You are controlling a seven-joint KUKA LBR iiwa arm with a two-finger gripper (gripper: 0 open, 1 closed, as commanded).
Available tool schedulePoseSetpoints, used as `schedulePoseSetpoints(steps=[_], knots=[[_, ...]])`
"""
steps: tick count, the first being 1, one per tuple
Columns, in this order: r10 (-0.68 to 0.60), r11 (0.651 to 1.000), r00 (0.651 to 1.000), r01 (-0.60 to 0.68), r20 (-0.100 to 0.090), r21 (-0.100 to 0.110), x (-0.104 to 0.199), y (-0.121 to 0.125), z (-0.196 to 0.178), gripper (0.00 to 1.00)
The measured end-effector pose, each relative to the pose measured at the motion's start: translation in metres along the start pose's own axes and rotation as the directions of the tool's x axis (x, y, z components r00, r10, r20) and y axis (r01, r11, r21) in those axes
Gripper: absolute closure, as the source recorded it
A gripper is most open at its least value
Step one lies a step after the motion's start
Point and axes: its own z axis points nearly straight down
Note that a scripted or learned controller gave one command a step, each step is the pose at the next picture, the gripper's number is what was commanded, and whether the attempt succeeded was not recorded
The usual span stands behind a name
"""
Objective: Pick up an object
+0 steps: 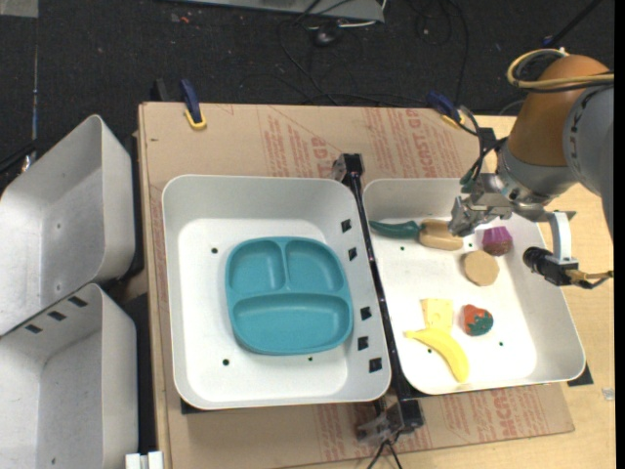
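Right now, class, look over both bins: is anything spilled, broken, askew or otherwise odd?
Nothing stands out. The teal divided plate lies flat in the left bin. The banana, yellow piece and tan round piece lie loosely in the right bin. The gripper sits low there.

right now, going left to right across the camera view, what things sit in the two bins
teal divided plate in the left bin → in the right bin: teal-handled brush → yellow banana → red and green strawberry toy → purple toy, beside the gripper
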Motion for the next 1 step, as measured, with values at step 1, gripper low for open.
schedulePoseSetpoints(steps=[1], knots=[[-0.002, 1.0, 1.0, 0.002, 0.001, -0.005, -0.0011, 0.0113, -0.0588, 1.0]])
